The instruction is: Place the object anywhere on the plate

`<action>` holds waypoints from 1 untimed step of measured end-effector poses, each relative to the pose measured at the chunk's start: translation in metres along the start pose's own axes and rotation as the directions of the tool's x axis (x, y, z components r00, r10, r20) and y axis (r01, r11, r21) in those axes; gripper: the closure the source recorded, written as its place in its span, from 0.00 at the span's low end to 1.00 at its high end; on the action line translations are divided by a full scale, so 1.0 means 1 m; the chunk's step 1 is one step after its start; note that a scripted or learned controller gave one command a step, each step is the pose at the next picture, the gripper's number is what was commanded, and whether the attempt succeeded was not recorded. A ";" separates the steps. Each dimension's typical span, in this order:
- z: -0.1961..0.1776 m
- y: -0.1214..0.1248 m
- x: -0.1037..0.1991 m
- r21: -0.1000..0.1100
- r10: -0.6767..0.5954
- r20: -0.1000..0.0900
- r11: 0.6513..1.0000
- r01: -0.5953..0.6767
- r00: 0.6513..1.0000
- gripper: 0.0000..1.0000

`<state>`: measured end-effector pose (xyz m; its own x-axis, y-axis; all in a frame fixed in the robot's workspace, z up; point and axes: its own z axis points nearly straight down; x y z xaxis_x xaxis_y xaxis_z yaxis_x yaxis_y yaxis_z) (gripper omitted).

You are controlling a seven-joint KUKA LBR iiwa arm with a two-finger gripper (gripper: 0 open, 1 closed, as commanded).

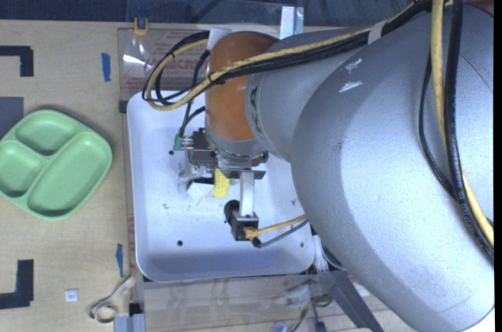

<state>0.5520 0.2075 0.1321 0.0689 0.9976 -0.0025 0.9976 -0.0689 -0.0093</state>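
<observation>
Whether the jaws of the grey two-finger gripper [223,183] are spread or clenched, I cannot tell. It hangs low inside the shallow white bin [157,236] over a small yellow object [221,184]. A clean lift should come first, then a carry to the green three-compartment plastic plate [53,162] well to the side.

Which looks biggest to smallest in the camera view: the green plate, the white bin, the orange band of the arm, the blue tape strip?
1. White bin.
2. Orange band and green divided plate: they look alike in size, and the band is nearer the camera, so I leave these two unranked.
3. Blue tape strip, clearly smallest.
</observation>
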 end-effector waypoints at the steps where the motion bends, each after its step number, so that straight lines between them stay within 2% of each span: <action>1: -0.006 0.000 0.000 0.005 -0.001 0.002 1.000 0.001 1.000 1.00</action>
<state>0.5521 0.2080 0.1381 0.0683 0.9977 -0.0042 0.9976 -0.0684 -0.0142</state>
